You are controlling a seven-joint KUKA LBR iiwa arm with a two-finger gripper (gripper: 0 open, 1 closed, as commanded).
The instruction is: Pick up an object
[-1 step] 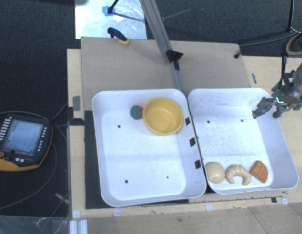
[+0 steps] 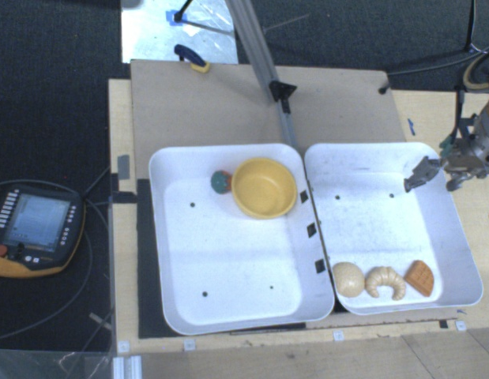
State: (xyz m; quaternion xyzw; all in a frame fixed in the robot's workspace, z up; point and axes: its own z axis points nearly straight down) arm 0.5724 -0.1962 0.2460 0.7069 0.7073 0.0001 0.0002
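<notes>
While the gripper hovers empty, fingers spread, over the right bin, the croissant looks light and firm; grip across its middle.

Lighting: even, bright overhead; white bins near overexposed. Shadows: soft, faint, under yellow bowl. Glare: reflective floor patch top left. Focus: mildly soft throughout; low resolution.
</notes>
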